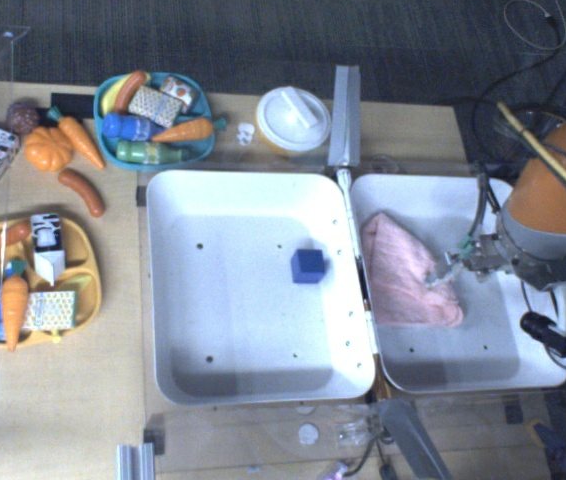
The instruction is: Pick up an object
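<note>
— Where's the pincer [450,268] right now?

— Low in the right bin [483,363], at the right edge of the pink cloth [408,275]. Its tips are touching the crumpled fabric, but from here I cannot tell whether they are clenched on it or released; it's too small and blurred.

— And the arm?

— The arm [548,203] comes in from the right, its orange band sitting over the bin's right rim.

— Anything else to pick up?

— A small blue cube [309,265] sits alone in the left bin [213,348], right of centre, well apart from the cloth.

— And around the bins?

— On the desk [118,298], a white lidded tub [293,118] stands behind the left bin. A blue bowl of toy food [155,121] is further left, with a toy pumpkin [47,150] and loose carrot beside it, and a yellow tray of toys [29,281] at the left edge.
</note>
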`<state>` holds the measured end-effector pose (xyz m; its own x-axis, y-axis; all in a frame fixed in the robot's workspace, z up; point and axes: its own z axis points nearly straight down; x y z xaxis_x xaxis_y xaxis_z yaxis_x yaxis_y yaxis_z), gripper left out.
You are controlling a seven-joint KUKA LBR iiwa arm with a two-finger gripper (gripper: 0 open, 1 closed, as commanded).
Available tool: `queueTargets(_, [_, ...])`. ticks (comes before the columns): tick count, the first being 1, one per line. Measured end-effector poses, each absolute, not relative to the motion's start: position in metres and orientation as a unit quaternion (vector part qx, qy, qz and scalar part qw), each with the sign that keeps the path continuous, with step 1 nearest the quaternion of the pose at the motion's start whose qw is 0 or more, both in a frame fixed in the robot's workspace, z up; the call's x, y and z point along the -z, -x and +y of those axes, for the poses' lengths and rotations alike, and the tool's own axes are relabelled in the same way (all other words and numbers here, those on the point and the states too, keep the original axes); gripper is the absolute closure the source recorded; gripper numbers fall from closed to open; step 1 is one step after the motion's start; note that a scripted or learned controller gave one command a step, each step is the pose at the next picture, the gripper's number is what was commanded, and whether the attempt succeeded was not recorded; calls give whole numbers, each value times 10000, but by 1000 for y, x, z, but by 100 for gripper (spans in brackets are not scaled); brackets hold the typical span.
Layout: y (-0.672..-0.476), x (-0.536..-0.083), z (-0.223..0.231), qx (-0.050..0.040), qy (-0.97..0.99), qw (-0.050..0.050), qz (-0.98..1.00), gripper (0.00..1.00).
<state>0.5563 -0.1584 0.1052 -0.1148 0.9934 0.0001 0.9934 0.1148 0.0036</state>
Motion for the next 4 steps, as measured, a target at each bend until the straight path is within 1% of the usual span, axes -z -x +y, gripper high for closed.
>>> queueTargets(1, [-546, -92, -145, -47, -5994, 85, 8004, 0])
queueTargets(2, [-502, -123, -88, -10, -7408, 0, 6718, 0])
queueTargets(3, [-505, -90, -148, -39, -6847, 52, 7288, 0])
queueTargets(4, [-509, -103, -147, -60, -6840, 98, 7294, 100])
